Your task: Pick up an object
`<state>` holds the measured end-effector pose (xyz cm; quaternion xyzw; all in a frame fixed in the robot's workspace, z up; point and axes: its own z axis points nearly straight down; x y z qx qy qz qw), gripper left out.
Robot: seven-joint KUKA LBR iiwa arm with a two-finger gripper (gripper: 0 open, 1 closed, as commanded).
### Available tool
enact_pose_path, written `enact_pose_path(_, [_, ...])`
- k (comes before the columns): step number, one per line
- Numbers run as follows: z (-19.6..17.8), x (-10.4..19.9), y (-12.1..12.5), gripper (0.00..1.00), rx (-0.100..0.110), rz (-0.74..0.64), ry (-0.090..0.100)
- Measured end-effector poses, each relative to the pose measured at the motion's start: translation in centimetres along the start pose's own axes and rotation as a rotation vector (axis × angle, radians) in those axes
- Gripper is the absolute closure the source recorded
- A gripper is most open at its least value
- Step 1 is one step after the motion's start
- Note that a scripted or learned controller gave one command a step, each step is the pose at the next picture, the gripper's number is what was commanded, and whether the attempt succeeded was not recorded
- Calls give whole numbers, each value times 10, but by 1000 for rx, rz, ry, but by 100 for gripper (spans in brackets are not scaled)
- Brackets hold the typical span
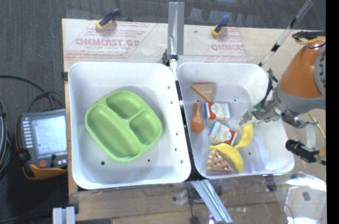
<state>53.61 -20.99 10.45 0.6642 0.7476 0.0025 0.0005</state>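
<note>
The right bin (275,159) holds several toy foods: a brown bread wedge (204,91), an orange drumstick-shaped piece (197,118), two small white cartons (217,110) (222,133), two yellow bananas (246,136) (231,154) and a pizza slice (216,163). My gripper (252,116) reaches in from the right and hangs low over the bin's right half. Its tip is just above the upper end of the nearer banana, right of the cartons. Nothing is visibly held.
The left bin (85,80) carries a green divided plate (123,124). A metal divider post (175,27) stands between the bins at the back. A teach pendant (43,143) lies left of the bench. Two clamps (107,19) (220,26) sit on the backboard.
</note>
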Motion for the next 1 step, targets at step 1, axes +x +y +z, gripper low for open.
enact_pose_path(1, [-77,84,4,100,6,68,-2])
